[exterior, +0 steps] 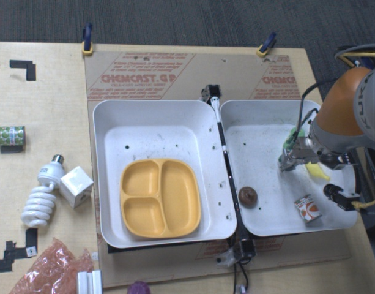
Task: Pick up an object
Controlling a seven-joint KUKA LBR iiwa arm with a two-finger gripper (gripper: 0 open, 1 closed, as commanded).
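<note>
From the camera above the desk (46,103), the arm (349,112) came in from the right and bent down over the right bin (267,222). Its tool (289,162) sat low near that bin's right side, close to the bin floor; whether its fingers were spread or pressed together could not be told, since the wrist and cabling hid them.

Just right of the tool lay a yellow object (317,171), partly covered by the arm. A green item (291,138) showed just above the tool, against the wrist. A small white and orange carton (308,209) lay near the bin's lower right corner, and a round brown object (247,195) rested near the lower left of the same bin, well apart from the tool. Nothing could be seen between the fingers.

The left bin (107,164) held a yellow divided plate (161,198) with three compartments, lying flat in its lower half.

On the desk left of the bins lay a white spiral light bulb (43,192), a small white cube (76,185) touching it, a green can (11,136) on its side farther up, and a pink mesh bag (49,268) at the bottom edge.
</note>
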